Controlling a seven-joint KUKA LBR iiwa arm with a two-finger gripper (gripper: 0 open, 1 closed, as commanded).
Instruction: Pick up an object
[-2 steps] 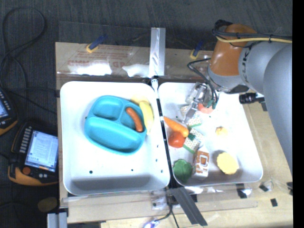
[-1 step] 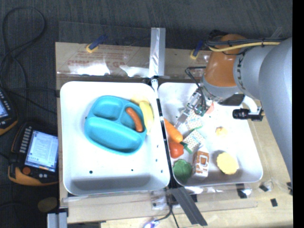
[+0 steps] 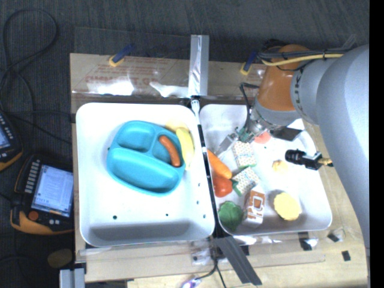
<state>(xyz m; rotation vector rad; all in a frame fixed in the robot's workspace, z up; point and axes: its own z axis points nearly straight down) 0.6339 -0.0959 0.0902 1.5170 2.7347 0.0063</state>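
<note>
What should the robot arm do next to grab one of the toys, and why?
Probably lower a little onto the checkered block. The gripper hangs in the right bin, just above that block, and nothing shows between its fingers yet. The carrot and the other toys lie further off, so this block looks like the nearest pick.

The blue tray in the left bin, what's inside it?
A hot dog lies in one compartment of the blue tray. A banana leans against its right rim. Anything under the tray is covered.
</note>
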